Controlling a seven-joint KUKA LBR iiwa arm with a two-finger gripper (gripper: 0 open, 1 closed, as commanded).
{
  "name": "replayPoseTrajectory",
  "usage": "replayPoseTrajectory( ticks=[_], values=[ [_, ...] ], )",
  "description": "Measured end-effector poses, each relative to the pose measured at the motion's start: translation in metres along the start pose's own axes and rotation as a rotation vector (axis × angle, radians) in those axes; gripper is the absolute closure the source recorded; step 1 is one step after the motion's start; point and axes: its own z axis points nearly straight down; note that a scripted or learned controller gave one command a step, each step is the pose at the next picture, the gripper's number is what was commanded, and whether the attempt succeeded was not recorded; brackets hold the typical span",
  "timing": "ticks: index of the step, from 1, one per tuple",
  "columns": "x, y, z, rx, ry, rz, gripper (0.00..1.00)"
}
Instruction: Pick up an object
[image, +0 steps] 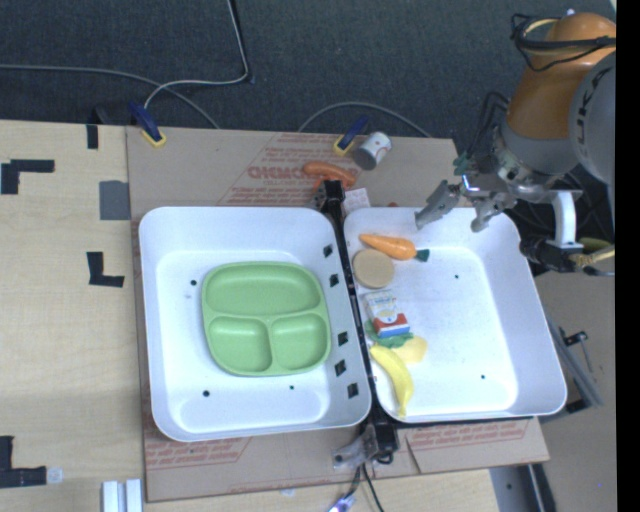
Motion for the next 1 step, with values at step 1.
replayPoseTrajectory(
  ticks=[1],
  values=[
    [0.0324, 0.0186, 0.0559, 0.001, 0.001, -0.001, 0.00]
  ],
)
